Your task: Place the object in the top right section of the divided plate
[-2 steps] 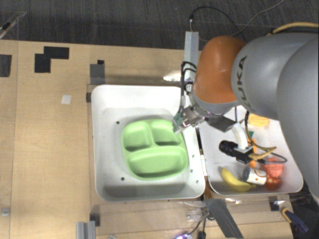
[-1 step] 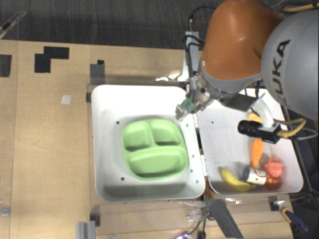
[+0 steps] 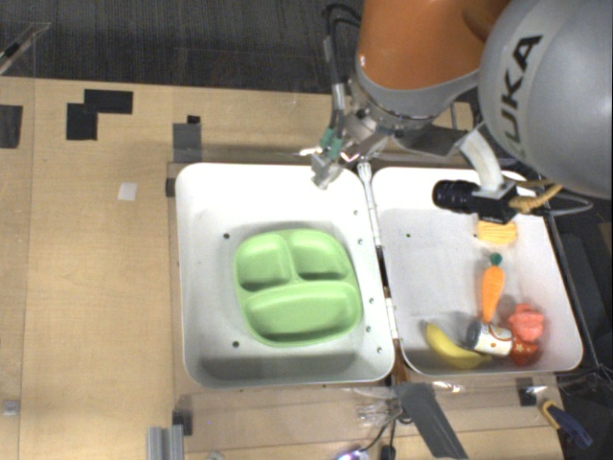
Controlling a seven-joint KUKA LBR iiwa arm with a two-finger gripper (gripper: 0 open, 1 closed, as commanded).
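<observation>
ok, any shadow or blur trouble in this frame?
Camera view: soft shadow pools under the green plate along the left bin's lower wall; the arm is big and slightly soft up close; the gripper is small and blurry; no harsh glare.

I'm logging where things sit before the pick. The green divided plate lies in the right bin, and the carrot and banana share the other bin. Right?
Not quite. The camera view shows the green divided plate lying in the left bin, not the right one. The carrot and banana do share the other bin, the right bin.
</observation>
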